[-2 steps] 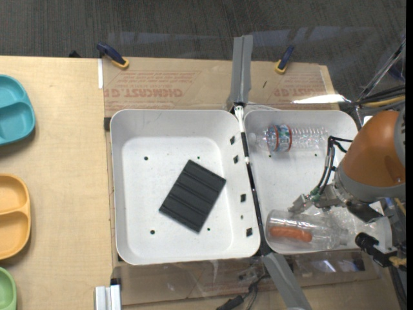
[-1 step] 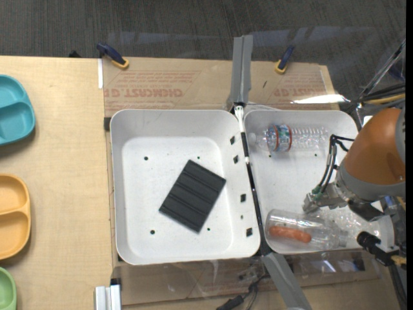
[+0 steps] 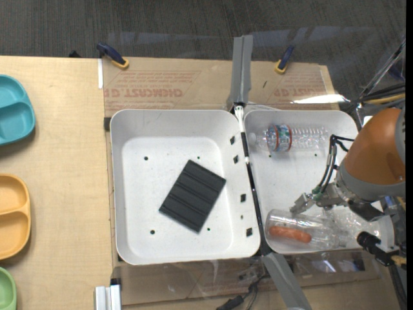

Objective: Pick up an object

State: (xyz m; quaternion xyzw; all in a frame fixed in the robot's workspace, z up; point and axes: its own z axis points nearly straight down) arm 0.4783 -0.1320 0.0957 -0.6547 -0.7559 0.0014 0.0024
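A black ribbed rectangular pad [image 3: 192,195] lies tilted in the middle of the left bin [image 3: 129,173]. In the right bin [image 3: 284,179] a clear plastic bottle with a colourful label [image 3: 290,138] lies on its side near the back wall. A clear bag or container holding an orange carrot-like item [image 3: 290,234] rests at the front. The gripper [image 3: 316,200] hangs low in the right bin, just above and right of that clear bag. The arm's orange band [image 3: 381,147] is above it at the right edge.
Teal [image 3: 13,118], orange [image 3: 11,215] and green trays sit on the wooden table at the far left. A grey divider bar [image 3: 241,76] and two clamps stand at the back over brown cardboard. Crumpled clear plastic [image 3: 348,225] lies at the right bin's front right.
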